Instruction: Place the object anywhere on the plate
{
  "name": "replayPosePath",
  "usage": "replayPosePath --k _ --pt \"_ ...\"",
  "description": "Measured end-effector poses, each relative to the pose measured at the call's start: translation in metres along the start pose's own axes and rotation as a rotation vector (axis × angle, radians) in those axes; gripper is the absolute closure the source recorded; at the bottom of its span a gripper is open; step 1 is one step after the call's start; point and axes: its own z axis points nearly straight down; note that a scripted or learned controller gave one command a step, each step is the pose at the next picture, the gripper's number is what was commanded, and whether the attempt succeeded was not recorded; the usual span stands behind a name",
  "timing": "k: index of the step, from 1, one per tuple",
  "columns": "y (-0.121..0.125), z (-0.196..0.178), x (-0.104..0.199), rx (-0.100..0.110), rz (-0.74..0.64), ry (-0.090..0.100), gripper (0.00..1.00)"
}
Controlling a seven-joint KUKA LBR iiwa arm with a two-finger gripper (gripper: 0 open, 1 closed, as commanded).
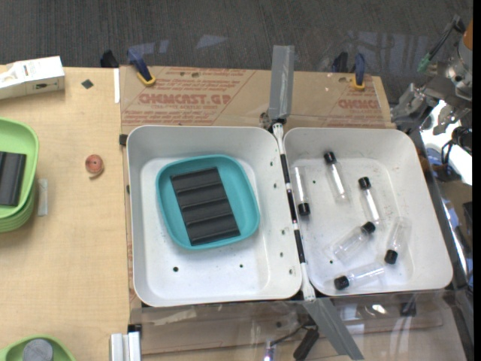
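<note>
On the surface (68, 277) at far left we note a green dish (15, 175) and a small reddish knob (93, 164). Left bin (203, 284) — teal plate (207, 200) carrying a dark ribbed block (204, 205). Right bin (421, 277) — six clear black-capped tubes (334, 173), scattered. Tool (455, 66) at upper right; we cannot tell its opening.

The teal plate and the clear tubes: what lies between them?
In the camera view, between the teal plate in the left bin and the clear tubes in the right bin lie bare white bin floor and the two bins' adjoining rims.
</note>
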Motion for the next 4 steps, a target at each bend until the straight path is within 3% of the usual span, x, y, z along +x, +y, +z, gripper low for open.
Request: replayPosePath --k 1,4 --pt "-0.006 -0.171 0.007 0.002 0.017 0.0 0.0" --pt "0.0 -0.182 0.001 0.003 0.211 0.0 0.0"
